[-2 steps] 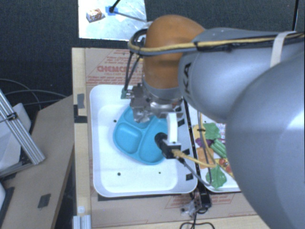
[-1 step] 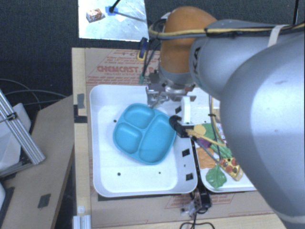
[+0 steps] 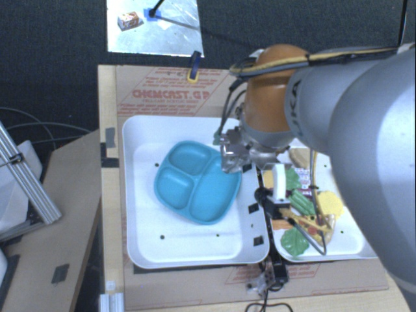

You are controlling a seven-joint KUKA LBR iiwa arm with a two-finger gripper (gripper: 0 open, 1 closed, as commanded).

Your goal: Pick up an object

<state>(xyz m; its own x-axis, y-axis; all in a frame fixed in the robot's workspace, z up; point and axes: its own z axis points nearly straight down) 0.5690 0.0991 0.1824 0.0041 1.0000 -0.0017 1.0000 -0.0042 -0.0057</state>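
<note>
**Big grey arm hogging the right side, gripper down at the blue plate**

Grey arm [image 3: 364, 129] is the closest thing to the lens and it's huge, smooth, rounded metal running off the right and lower right edges of the frame. Its orange band [image 3: 273, 90] bulges out just above the wrist, glossy and dome-like. All that bulk hides a good chunk of the right bin [image 3: 351, 246], so you only get the lower left part of it.

What's in that bin is a jumble: something yellow [image 3: 329, 205], a green leafy-looking piece [image 3: 296, 240], a white packet [image 3: 280, 182] standing on end, and thin orange and dark bits I honestly can't identify.

Left bin [image 3: 140, 194] is shallow white plastic with rounded corners. Sitting in it, middle to right, is a blue divided plate [image 3: 195, 184], smooth plastic, three compartments, slightly tilted across the bin.

Gripper [image 3: 232, 156] is a small metal cluster at the centre of the frame, right over the plate's upper right rim. It looks like it's at or touching that rim, but I can't tell whether the jaws are spread or pressed together, it's too small and tangled with cables. Nothing clearly sits between them.

Both bins rest on a brown cardboard sheet [image 3: 169, 93] with red lettering. Upper left of the frame has a shiny silvery panel [image 3: 154, 18] with a small boxy item on it, too tiny to read.
</note>
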